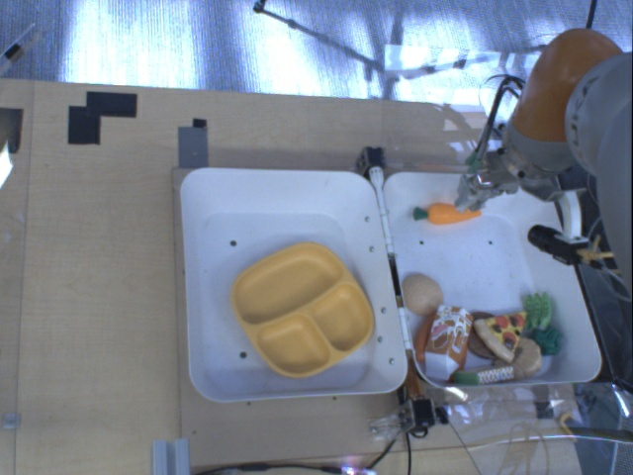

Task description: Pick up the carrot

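Where pincer (473, 194) hovers: one carrot (450, 214).

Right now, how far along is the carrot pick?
Done: the claw has reached the carrot at the far end of the right bin, right at its thick end. In hand: nothing clearly; the carrot lies on the bin floor. Left: a confirmed grasp and the lift.

Carrot (450, 214) at far end of right bin (564, 285); jaws at its right tip.
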Controlling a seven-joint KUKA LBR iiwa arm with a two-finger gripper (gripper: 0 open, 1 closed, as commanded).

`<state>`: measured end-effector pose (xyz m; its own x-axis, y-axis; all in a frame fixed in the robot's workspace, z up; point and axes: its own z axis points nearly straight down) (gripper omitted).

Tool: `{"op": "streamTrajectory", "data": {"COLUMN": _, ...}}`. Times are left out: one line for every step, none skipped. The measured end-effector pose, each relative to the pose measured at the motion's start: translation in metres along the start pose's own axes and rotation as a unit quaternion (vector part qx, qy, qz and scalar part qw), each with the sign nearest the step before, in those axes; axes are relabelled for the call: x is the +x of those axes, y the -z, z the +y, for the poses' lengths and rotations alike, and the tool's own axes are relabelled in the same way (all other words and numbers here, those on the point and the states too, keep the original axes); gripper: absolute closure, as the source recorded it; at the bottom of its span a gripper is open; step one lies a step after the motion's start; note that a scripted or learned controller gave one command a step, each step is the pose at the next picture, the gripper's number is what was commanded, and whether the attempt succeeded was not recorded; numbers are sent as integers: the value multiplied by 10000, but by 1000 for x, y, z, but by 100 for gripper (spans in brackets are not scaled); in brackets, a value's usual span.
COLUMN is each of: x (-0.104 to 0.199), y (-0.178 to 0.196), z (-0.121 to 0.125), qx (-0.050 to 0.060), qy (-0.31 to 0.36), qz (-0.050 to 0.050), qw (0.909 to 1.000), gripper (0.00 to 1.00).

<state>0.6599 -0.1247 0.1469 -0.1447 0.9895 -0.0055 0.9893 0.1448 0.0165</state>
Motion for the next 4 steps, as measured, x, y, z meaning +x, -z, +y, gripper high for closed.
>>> {"op": "streamTrajectory", "data": {"x": 22, "y": -58, "z": -10, "qx": 28, "qy": -80, "qz": 10, "qw": 10000, "gripper": 0}}
{"op": "streamTrajectory", "data": {"x": 21, "y": -60, "z": 6, "qx": 283, "qy": -1106, "qz": 72, "qw": 9934, "gripper": 0}}
{"op": "streamTrajectory", "data": {"x": 22, "y": -49, "z": 7, "qx": 292, "qy": -1053, "qz": 62, "qw": 9940, "gripper": 100}}
{"op": "streamTrajectory", "data": {"x": 94, "y": 43, "z": -22, "qx": 19, "qy": 1500, "qz": 26, "qw": 9887, "gripper": 100}}
